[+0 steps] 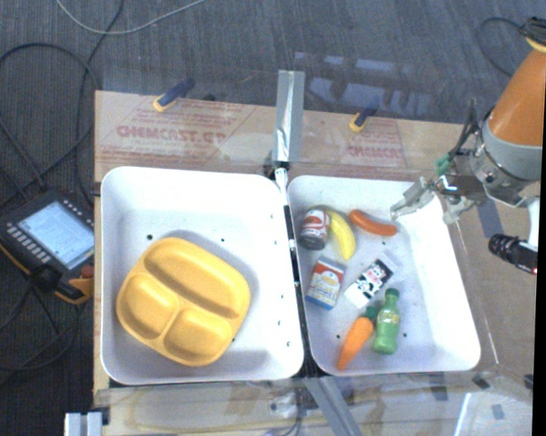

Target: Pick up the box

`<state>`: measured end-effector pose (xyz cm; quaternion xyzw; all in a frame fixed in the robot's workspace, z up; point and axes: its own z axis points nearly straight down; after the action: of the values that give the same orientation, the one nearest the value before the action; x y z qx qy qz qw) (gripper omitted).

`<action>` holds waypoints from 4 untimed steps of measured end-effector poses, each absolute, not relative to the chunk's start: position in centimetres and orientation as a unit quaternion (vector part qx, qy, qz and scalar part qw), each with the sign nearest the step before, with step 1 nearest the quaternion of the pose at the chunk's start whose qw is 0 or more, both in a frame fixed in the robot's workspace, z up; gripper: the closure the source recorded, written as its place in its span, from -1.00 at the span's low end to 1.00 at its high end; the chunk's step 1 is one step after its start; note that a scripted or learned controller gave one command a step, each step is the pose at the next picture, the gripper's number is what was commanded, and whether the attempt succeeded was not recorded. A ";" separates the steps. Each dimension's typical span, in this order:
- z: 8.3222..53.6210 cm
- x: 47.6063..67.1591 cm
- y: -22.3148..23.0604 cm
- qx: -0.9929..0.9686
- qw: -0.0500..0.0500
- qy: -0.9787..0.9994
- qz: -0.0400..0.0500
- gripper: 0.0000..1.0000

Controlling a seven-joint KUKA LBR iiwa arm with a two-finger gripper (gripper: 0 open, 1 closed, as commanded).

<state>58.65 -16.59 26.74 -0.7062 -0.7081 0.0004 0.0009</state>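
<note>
The gripper (429, 199) hovers over the right bin (459, 293), top corner, fingers spread, nothing in them. The box (325, 284) sits near the divider. I'd come straight down on it; the milk carton (370, 282) and banana (343, 234) crowd close, carrot (354, 342) below.

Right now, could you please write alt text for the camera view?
A grey-and-orange arm's gripper hovers over the right bin, apart from the small box lying among a can, banana, sausage, carton, carrot and bottle. The left bin holds a yellow tray.
</note>
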 end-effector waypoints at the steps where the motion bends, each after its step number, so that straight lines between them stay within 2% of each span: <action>1: 17.5 56.8 -9.9 -0.788 0.002 -0.616 0.001 -1.00; 2: 12.7 56.0 -9.6 -0.835 -0.002 -0.550 -0.004 -1.00; 3: 11.3 54.6 -9.9 -0.882 -0.025 -0.470 -0.028 -1.00; 4: 12.6 54.6 -10.4 -0.884 -0.029 -0.467 -0.028 1.00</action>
<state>54.60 -10.45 12.58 -0.8836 -0.4665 -0.0280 -0.0287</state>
